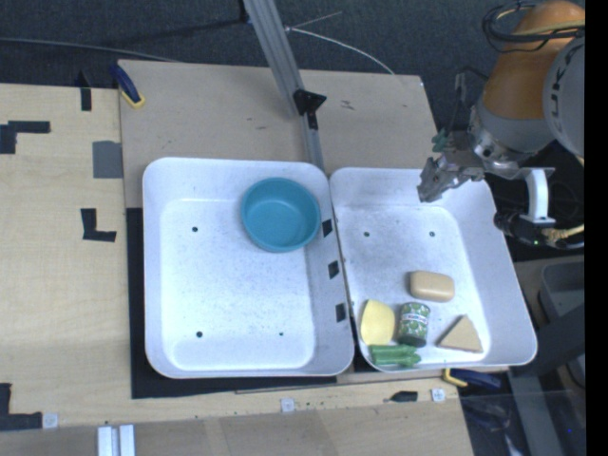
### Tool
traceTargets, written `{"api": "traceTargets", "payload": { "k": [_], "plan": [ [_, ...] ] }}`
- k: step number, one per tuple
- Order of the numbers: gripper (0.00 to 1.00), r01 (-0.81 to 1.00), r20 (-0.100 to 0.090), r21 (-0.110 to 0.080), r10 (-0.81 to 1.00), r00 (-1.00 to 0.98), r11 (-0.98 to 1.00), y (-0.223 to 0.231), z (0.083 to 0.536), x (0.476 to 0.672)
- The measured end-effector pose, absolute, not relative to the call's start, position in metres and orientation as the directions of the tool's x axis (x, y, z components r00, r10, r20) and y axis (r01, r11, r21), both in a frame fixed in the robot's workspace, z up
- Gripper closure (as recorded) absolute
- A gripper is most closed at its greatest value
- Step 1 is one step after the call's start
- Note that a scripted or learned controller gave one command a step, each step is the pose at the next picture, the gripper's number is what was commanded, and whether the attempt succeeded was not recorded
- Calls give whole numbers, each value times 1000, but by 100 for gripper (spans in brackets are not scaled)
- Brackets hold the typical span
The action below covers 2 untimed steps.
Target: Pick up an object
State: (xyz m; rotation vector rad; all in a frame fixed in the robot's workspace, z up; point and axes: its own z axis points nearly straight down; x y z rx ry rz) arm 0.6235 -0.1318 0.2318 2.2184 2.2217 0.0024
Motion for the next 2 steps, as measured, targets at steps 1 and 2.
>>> {"api": "traceTargets", "payload": {
  "k": [1, 2],
  "plan": [
    [100, 1000, 2, -1, 1000, -7, 7, -72, 239, 621],
    [100, 1000, 2, -2, 1000, -8, 8, -7, 233, 617]
  ]
}}
